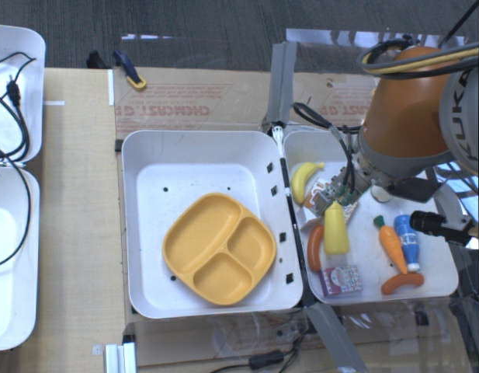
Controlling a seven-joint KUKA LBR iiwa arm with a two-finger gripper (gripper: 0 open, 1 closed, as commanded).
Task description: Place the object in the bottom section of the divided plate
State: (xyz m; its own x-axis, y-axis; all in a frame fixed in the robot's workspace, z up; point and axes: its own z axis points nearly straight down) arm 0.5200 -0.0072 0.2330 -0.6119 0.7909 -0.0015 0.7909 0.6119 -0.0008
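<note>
Divided plate [218, 249], yellow and bare, lies in the left bin [146, 208], its bottom section being, as I read it, the compartment nearest the bin's lower rim; that reading is itself a risk, since the plate sits turned at an angle and two compartments could both pass for "bottom". The arm [410, 115] leans over the right bin [445, 282], with its gripper [341, 199] low among the clutter, and I cannot tell whether the fingers are apart or together because the wrist hides them. Nothing can be seen between them, so no hold should be assumed. The likeliest target seems the yellow cylinder [335, 229], lying just below the gripper and touching the red sausage [314, 249] at its left; closing there could catch both or nudge one aside. The banana [304, 179] and a crumpled packet [324, 193] crowd the same spot, so a mixed grab is possible. A smooth round thing may also slip during the carry across the wall between the bins. Well apart to the right, the carrot [390, 247] and blue bottle [407, 243] pose little trouble.
</note>
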